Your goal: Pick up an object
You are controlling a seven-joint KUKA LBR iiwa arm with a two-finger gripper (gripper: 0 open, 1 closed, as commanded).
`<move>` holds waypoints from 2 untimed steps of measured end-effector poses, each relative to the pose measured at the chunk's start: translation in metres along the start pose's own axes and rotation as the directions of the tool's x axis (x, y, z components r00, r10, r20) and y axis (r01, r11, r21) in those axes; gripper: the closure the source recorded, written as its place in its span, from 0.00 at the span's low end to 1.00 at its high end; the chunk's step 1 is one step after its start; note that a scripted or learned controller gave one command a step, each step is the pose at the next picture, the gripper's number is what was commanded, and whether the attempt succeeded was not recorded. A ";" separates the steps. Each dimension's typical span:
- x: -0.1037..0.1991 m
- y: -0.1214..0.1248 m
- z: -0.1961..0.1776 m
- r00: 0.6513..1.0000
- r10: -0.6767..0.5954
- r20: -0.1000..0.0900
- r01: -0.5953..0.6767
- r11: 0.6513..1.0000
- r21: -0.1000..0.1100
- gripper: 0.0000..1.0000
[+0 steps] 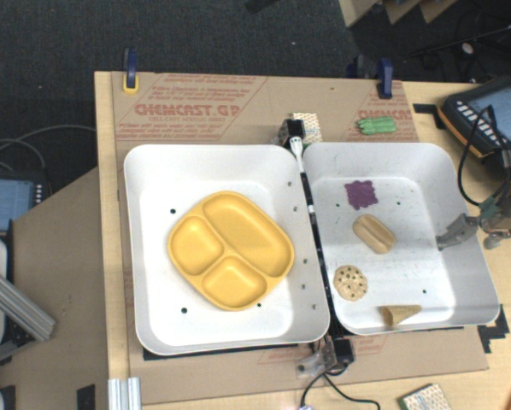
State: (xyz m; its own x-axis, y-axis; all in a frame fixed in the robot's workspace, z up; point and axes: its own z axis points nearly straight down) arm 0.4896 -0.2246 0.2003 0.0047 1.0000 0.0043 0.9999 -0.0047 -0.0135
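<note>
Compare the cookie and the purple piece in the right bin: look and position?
Colour: the cookie is tan with dark specks; the purple piece is solid purple.
Shape: the cookie is a round disc; the purple piece has a ragged, lumpy outline.
Position: the cookie lies at the near left of the right bin, close to the divider; the purple piece lies toward the far side.
Shared: both are small, lie flat, and touch nothing else.

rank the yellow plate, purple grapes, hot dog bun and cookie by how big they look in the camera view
1. yellow plate, by far the largest
2. hot dog bun
3. purple grapes and cookie: they look about alike, too close to rank
</note>
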 end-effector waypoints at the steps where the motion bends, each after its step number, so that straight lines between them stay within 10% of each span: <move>1: 0.050 0.058 0.090 1.000 -0.011 0.000 0.011 1.000 -0.009 0.00; 2: 0.171 0.084 -0.009 1.000 -0.018 0.002 0.018 0.999 -0.026 0.00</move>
State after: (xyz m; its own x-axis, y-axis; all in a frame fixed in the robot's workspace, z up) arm 0.5747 -0.0546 0.2087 -0.0137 0.9999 0.0024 0.9998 0.0137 0.0128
